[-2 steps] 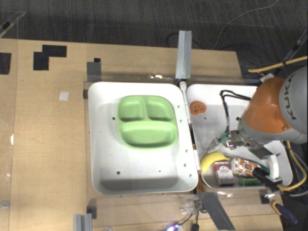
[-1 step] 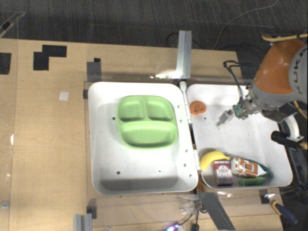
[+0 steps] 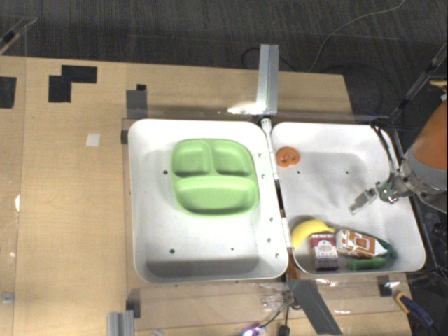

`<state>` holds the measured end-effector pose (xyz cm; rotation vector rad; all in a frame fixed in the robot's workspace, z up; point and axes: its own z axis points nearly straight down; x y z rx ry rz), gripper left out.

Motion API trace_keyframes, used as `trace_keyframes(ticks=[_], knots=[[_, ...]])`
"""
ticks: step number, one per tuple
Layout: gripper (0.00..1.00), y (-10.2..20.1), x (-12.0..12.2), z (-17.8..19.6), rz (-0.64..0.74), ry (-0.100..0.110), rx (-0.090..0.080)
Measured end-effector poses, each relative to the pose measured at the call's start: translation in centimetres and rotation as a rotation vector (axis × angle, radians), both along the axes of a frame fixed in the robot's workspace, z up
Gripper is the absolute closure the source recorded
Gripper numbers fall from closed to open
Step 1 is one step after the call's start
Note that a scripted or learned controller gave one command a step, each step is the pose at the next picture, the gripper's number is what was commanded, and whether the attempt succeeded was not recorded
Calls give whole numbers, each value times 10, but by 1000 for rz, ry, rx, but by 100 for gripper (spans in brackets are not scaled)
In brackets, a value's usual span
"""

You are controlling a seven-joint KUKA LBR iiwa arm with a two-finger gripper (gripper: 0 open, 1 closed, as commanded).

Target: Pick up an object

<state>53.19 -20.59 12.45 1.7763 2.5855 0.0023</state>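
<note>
My gripper (image 3: 365,199) hangs over the right part of the right bin (image 3: 329,142), with nothing seen between its fingers. At that bin's front lie a yellow banana (image 3: 310,230), a small dark red box (image 3: 323,249), an orange and white packet (image 3: 359,243) and a green item (image 3: 367,262) beneath the packet. A small orange disc (image 3: 287,157) rests near the bin's back left corner. The gripper sits above and behind the packet, apart from all of these.
The left bin (image 3: 150,208) holds a green divided plate (image 3: 213,176). A metal post (image 3: 269,79) rises behind the divider between the bins. The arm (image 3: 428,152) comes in from the right edge, with cables beside it.
</note>
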Motion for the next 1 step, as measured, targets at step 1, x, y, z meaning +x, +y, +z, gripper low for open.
trace_keyframes(ticks=[1], knots=[[0, 50, -26, -32, -30, -13, -3]])
